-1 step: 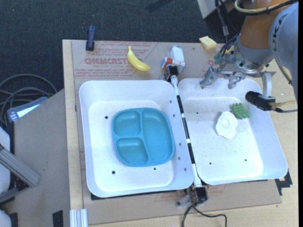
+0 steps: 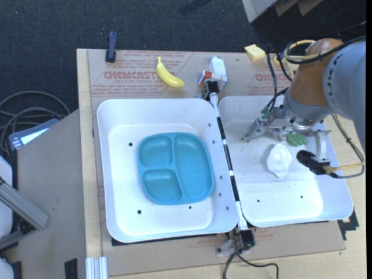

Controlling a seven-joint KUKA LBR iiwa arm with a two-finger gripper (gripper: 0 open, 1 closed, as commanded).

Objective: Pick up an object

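one jaws point(image 2: 289, 133) over green object point(image 2: 296, 138)

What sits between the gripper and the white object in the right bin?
Nothing visible. The gripper hangs over the right bin, just above the white object, with a green item beside it, not between.

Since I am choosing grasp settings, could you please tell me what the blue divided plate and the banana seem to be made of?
Blue divided plate: likely moulded plastic, with its uniform colour and soft sheen. Banana: probably a plastic toy, evenly yellow and glossy, though real fruit cannot be excluded.
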